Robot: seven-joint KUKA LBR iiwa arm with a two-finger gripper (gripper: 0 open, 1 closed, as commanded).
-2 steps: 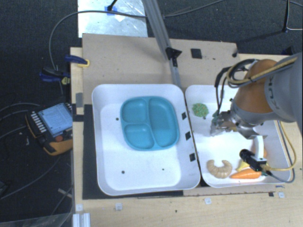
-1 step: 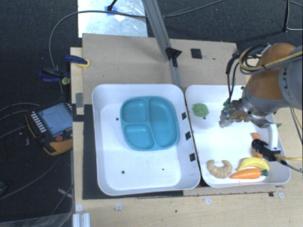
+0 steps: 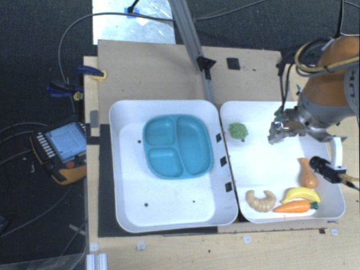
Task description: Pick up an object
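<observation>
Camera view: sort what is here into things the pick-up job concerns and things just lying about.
Job:
- end effector, over the right bin
- broccoli
- croissant
- banana
- carrot
- orange squash-like toy

Lying about:
- blue divided plate in the left bin
- clamps at the bench's left edge
- handheld device off the bench

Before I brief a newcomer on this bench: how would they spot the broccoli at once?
Look in the right bin, the one without the blue plate. The broccoli sits alone in its far-left corner, near the divide between bins. It is the only green, knobbly piece; the other foods cluster along the bin's near-right side.
</observation>
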